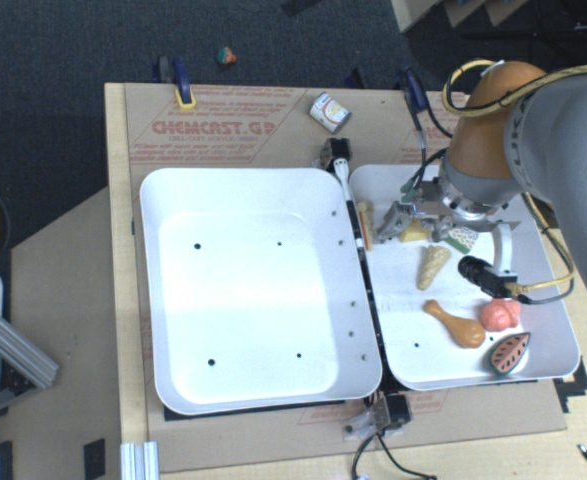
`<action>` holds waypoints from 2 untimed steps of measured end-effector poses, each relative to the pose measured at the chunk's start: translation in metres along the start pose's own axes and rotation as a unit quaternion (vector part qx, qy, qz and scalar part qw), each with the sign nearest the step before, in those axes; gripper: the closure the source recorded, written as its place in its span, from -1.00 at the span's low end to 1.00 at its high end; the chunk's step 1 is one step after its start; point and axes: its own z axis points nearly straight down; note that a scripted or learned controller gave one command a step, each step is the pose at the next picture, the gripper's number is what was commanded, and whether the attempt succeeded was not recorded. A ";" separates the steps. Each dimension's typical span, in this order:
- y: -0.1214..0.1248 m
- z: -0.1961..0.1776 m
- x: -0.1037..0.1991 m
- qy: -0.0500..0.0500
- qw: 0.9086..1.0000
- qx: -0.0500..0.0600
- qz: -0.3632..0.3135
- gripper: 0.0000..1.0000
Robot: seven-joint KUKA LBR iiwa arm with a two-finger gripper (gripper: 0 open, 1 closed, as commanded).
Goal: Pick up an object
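Right bin has the picks: yellow piece at the top just under my pincer, cone beside it. I'd call this the descent onto a grasp; next comes closing, then lifting. Arm reaches in from the right, wrist pointing down. Can't tell the pincer state.

A small white box lies on the brown board near the frame's upper middle. Blue clamps grip the board's top edge. A tiny coloured object sits on the dark carpet above.
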 end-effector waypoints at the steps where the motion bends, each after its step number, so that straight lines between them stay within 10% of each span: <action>1: -0.075 0.000 0.003 0.000 1.000 0.000 0.001 -1.00; 2: -0.042 -0.106 0.007 -0.002 1.000 -0.008 -0.002 -1.00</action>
